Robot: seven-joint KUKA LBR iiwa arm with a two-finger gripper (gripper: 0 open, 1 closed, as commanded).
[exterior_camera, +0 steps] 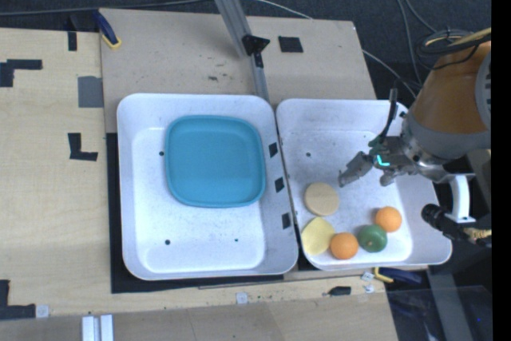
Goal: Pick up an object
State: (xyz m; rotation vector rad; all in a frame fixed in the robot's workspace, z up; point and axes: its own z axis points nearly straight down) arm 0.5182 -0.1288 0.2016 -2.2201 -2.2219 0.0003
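Nothing is picked up yet. My jaws (361,169) hang over the right bin (335,124), spread open, with nothing between them. The nearest candidate, a pale disc (322,199), lies just below and to the left of them, flat and matte, like a biscuit. Below it sits a yellow lump (317,236), smooth and rounded, touching the bin's left wall. Beside that are an orange ball (344,246), a green ball (371,238) and a second orange (388,219), all glossy and round, likely plastic fruit and prone to roll. The left bin (140,172) holds a blue plate (214,160), square with soft corners. Descent, closing and lifting are all left to do.
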